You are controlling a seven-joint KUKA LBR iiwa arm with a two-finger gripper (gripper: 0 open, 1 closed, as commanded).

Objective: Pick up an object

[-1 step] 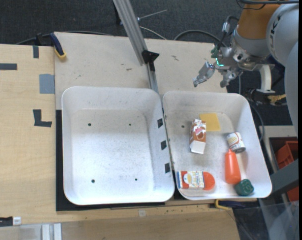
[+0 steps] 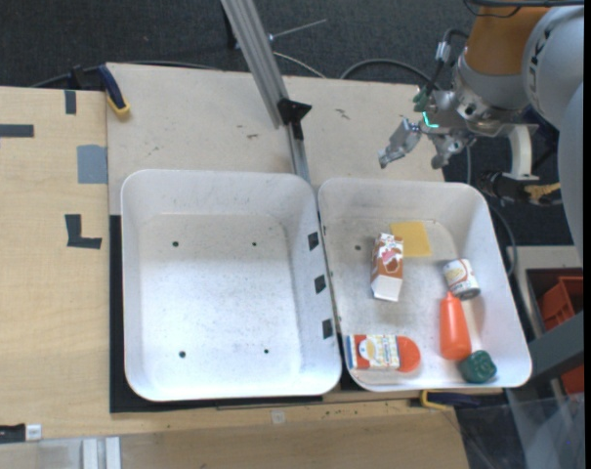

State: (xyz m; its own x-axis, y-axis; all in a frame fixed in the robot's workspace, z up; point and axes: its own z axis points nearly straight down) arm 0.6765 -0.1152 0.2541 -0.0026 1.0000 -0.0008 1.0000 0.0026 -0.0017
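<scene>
The right bin (image 2: 490, 225) holds several items. A small red-and-white carton (image 2: 388, 267) stands near its middle, with a flat yellow piece (image 2: 413, 237) just behind it. A small can (image 2: 461, 278) lies toward the right wall, above an orange bottle (image 2: 454, 328) and a dark green lump (image 2: 479, 366). A red-and-orange packet (image 2: 385, 352) lies at the front edge. My gripper (image 2: 419, 153) hangs above the bench just behind the right bin's back rim, open, with nothing between its fingers.
The left bin (image 2: 139, 262) sits beside the right one, sharing a divider with black clips (image 2: 318, 283). A slanted metal rail (image 2: 266, 62) runs from the top down to the divider. The wooden bench (image 2: 197, 115) extends behind the bins.
</scene>
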